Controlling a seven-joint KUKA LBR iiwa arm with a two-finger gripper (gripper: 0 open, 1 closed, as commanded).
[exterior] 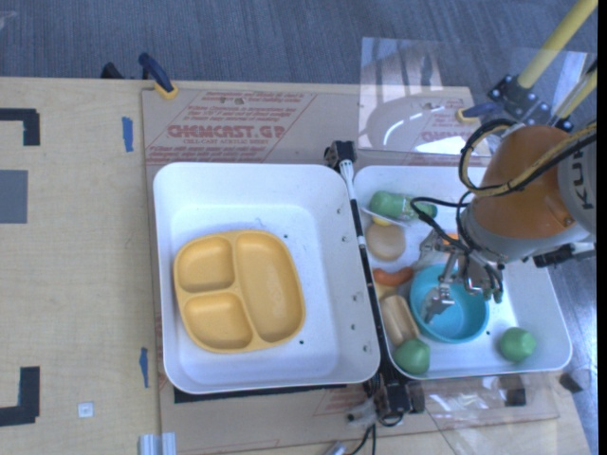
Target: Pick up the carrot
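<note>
Fingertips of the gripper (pixel 444 297) are hanging over the blue bowl (pixel 453 318), pointing down into its hollow; whether they are spread or pressed together is not clear from this angle, and nothing is showing between them. The carrot (pixel 392 276) is lying just beside the bowl's upper left rim, apart from the fingertips and untouched, a short orange piece resting on the floor of the right bin (pixel 550 301). Above the carrot a pale round bun-like piece (pixel 386 242) is sitting, and above that a green piece (pixel 388 204) near the bin's top wall. Below the carrot, hugging the bowl's left side, a tan bread-like piece (pixel 396 318) is lying, with a green ball (pixel 413 355) just under it. Another green ball (pixel 517 344) is resting beside the bowl's lower right. Across the bin divider from the bowl, a yellow divided plate (pixel 238 289) is sitting in the left bin (pixel 190 197).
</note>
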